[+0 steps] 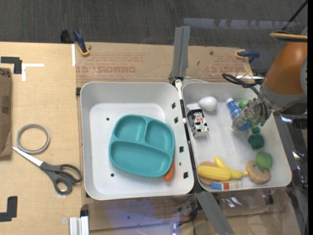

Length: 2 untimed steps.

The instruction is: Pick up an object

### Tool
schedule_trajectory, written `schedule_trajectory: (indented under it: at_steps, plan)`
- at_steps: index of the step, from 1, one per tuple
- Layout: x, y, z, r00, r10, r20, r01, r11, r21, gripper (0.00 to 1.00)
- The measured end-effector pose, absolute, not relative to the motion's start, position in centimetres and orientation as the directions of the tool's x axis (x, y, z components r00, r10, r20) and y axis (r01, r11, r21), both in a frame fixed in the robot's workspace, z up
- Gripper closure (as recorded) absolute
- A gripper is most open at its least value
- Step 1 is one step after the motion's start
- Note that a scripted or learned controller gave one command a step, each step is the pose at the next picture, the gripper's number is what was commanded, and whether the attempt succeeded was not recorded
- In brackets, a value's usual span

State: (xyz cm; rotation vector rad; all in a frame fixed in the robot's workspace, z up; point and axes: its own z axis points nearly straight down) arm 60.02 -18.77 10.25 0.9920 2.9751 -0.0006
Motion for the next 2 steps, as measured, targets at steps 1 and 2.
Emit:
schedule_trajectory:
  at_steps: [1, 2]
  plan:
    - [59.9, -11.5, 17.2, -0.754, 0.656, -0.003, 0.656, 0.754, 0.002, 1.00]
    - [60.8, -8.0, 22.1, -0.661, 0.750, -0.003, 0.750, 0.661, 0.001, 1.00]
